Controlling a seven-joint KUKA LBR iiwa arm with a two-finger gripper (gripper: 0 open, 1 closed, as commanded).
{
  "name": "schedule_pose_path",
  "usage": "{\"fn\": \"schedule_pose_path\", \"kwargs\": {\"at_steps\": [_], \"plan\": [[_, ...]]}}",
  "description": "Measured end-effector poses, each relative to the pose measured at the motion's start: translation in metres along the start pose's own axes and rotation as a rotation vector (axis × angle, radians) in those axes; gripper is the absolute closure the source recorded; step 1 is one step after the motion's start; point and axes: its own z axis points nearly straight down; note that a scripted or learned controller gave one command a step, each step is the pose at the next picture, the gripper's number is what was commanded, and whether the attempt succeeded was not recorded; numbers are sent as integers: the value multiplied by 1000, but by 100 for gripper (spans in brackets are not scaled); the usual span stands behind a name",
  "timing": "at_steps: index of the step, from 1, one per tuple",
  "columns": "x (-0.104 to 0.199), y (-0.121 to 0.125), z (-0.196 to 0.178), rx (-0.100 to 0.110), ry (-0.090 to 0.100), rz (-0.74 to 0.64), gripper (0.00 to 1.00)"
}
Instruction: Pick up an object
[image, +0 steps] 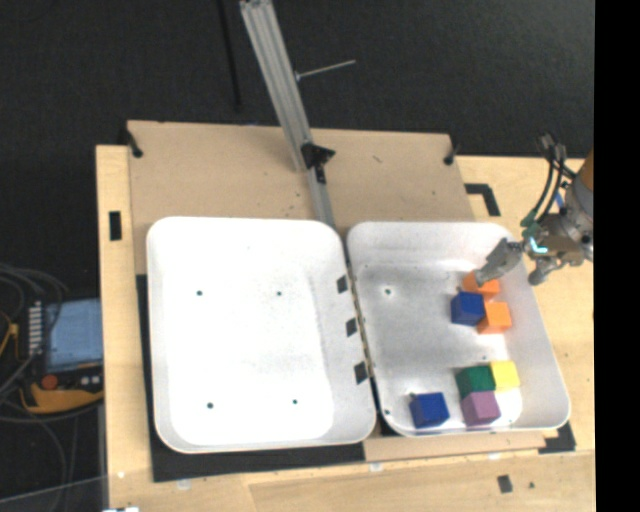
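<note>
The right bin holds several small cubes. A blue cube sits next to an orange cube, and a second orange block lies just behind them. Lower down are a green cube, a yellow cube, a purple cube and another blue cube. My gripper hangs over the bin's far right edge, open, with nothing between its fingers. Its left finger points down at the rear orange block.
The left bin lies beside the right one, with clips along the shared edge. A slanted metal pole rises behind the bins. A blue box with cables sits off the bench at the left.
</note>
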Motion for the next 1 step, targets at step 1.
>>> {"fn": "schedule_pose_path", "kwargs": {"at_steps": [1], "plan": [[0, 1, -2, -5, -1, 0, 0]]}}
